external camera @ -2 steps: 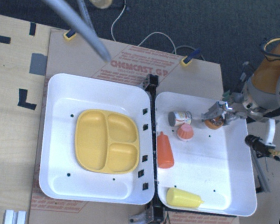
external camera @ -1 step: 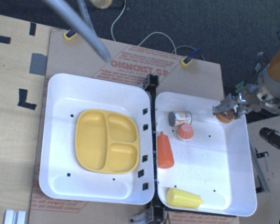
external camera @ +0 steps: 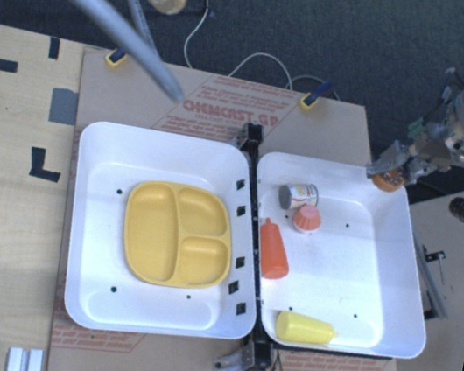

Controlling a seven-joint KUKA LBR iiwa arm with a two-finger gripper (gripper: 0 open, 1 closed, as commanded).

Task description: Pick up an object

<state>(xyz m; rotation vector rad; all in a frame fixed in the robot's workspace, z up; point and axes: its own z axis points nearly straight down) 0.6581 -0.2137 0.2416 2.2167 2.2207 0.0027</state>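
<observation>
Camera view: the gripper (external camera: pixel 392 171) is seen at the far right corner of the right bin (external camera: pixel 398 254), just over its rim, w/ a small orange-brown object (external camera: pixel 385 179) pinched between the fingers. Inside the right bin are found a small can (external camera: pixel 298 194) lying on its side and a pink object (external camera: pixel 307 219) touching it, an orange bottle (external camera: pixel 273 250) by the left wall, a yellow object (external camera: pixel 304 329) at the near edge. A yellow divided plate (external camera: pixel 177 234) is set in the left bin (external camera: pixel 96 201).
</observation>
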